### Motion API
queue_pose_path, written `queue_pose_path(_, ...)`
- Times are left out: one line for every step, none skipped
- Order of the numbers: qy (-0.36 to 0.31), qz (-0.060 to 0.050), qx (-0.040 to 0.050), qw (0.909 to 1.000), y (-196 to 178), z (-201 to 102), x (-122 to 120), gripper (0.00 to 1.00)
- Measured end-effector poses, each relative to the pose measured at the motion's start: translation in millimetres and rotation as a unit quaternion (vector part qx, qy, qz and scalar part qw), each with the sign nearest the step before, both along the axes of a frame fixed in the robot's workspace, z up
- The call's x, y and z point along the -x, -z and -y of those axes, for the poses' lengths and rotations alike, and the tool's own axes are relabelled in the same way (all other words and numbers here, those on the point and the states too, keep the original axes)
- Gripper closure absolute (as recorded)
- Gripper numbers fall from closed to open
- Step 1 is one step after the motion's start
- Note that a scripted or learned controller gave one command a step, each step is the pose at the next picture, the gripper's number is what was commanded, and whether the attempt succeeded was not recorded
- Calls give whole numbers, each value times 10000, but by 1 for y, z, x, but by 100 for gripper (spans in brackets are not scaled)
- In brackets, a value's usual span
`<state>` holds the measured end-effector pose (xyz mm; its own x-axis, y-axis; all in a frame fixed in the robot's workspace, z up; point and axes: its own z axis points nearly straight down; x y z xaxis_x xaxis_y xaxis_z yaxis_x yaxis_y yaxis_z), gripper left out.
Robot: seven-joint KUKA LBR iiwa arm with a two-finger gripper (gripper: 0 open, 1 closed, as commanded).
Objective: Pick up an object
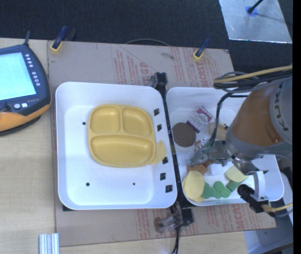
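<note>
Your arm [259, 118] reaches low into the right bin [185, 97], gripper [207, 151] down among the clutter beside a brown disc [183, 134], its grip impossible to tell, while the yellow tray [122, 135] sits apart in the left bin [71, 157].

Two white bins [65, 142]; one yellow tray [122, 135]; perhaps six small toys [214, 190].

Open floor around the yellow tray [122, 135] in the left bin [65, 157]; crowded right bin [185, 97].
</note>
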<state>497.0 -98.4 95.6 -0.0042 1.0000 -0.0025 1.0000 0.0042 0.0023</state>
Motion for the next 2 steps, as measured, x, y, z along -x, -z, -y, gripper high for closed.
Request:
queue_pose_path(-11, 30, -6, 10000, -12, 0, -2, 100)
queue_pose_path(-38, 19, -22, 10000, -101, -78, -36, 100)
